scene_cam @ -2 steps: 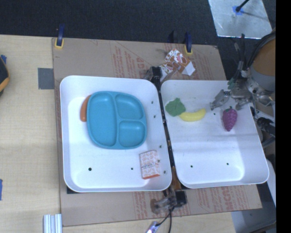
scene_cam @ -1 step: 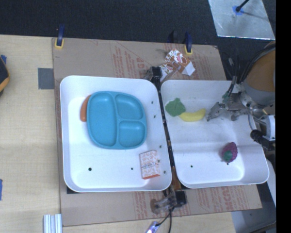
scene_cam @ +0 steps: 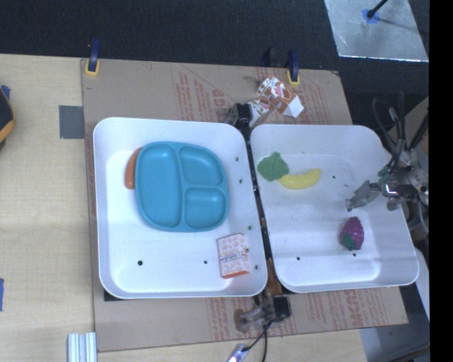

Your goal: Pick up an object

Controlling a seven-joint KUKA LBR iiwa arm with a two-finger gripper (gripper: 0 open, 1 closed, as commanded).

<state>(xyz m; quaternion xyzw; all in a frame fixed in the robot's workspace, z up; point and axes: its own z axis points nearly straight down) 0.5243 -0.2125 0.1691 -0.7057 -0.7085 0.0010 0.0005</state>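
1. The gripper [scene_cam: 365, 195] hangs over the right bin [scene_cam: 317, 274], close to its right wall, with the arm coming in from the right edge.
2. Whether its fingers are spread or closed I cannot tell; they show as a thin grey shape pointing left, and nothing is visible between them.
3. The closest thing to grasp is the purple fruit [scene_cam: 352, 234]. It lies just near-side of the fingertips and very slightly left, apart from them, resting on the bin floor.
4. The fruit is a short oval, its long axis running roughly far-to-near, so a grasp across its narrow width looks the likelier fit.
5. The banana [scene_cam: 300, 179] lies further left and a little to the far side, long axis running left-right with a slight tilt. The green leaf [scene_cam: 272, 166] touches or nearly touches its left end.
6. The left bin [scene_cam: 109, 202] holds a blue tray [scene_cam: 181, 185], an orange piece [scene_cam: 130, 170] tucked at the tray's left edge, and a small packet [scene_cam: 232, 254] in the near right corner. All are well apart from the gripper.
7. Judgement: a short move toward the near side and down would put the fingers over the purple fruit.
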